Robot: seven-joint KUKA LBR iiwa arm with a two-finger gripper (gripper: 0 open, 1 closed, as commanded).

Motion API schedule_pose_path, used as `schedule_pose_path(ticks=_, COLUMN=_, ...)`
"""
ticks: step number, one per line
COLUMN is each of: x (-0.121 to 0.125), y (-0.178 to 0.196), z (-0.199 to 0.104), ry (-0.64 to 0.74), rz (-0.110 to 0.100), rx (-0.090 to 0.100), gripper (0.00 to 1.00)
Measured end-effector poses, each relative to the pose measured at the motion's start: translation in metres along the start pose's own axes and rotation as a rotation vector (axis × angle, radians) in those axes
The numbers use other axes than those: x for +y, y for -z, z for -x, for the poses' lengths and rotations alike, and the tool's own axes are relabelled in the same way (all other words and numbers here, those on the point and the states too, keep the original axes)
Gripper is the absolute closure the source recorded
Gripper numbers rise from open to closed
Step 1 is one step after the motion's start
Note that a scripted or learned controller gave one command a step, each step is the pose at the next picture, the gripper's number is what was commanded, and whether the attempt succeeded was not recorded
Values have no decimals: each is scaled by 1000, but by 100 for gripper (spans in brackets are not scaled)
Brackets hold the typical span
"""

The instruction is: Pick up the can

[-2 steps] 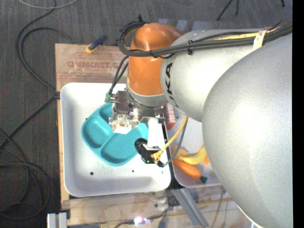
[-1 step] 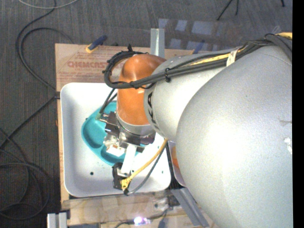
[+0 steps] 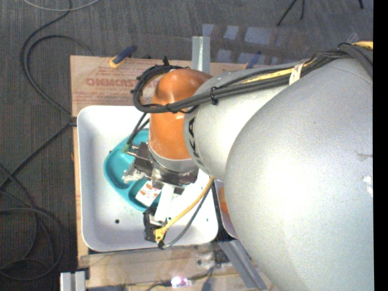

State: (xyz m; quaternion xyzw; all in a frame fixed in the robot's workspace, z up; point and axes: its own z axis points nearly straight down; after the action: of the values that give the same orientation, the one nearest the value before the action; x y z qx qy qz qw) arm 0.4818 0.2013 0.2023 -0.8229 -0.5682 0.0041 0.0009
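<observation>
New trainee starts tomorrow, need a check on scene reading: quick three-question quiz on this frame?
1. True or false: the arm reaches over the bin on the view's left.
2. What colour is the dish in that bin? A red, B teal, C black.
3. Fill in: the band above the wrist is ____.
Key: 1 true; 2 B; 3 orange.
</observation>
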Motion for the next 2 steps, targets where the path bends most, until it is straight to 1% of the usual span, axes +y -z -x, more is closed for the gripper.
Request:
schedule_pose_path(ticks=1, x=19, y=-98, z=38, ry=-203, rz=8, rx=11, gripper=0)
schedule_pose_path(ticks=2, x=12, y=-108, z=4, ry=-197, rz=25, rx=15, gripper=0)
